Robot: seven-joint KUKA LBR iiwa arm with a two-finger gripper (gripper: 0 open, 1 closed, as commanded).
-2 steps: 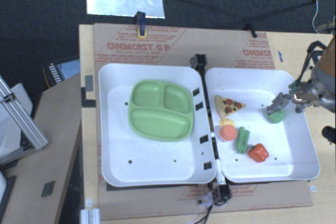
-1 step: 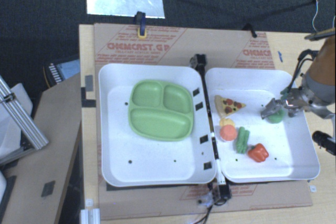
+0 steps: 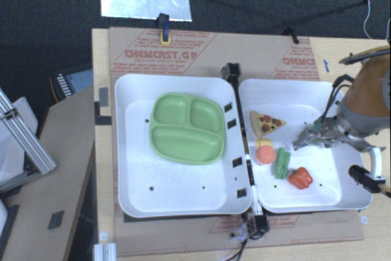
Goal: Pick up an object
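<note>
Lying in the right bin [image 3: 317, 95], four toy foods sit toward its left side: a pizza slice [image 3: 266, 123] farthest back, a peach-coloured round fruit [image 3: 265, 153] nearer, a green vegetable [image 3: 281, 163] just right of it, and a red pepper [image 3: 300, 178] nearest. The gripper [image 3: 303, 139] hangs over the bin's middle, right of the fruit and apart from every piece; how wide it stands cannot be told. The left bin [image 3: 134, 192] holds a green divided plate [image 3: 186, 128].
</note>
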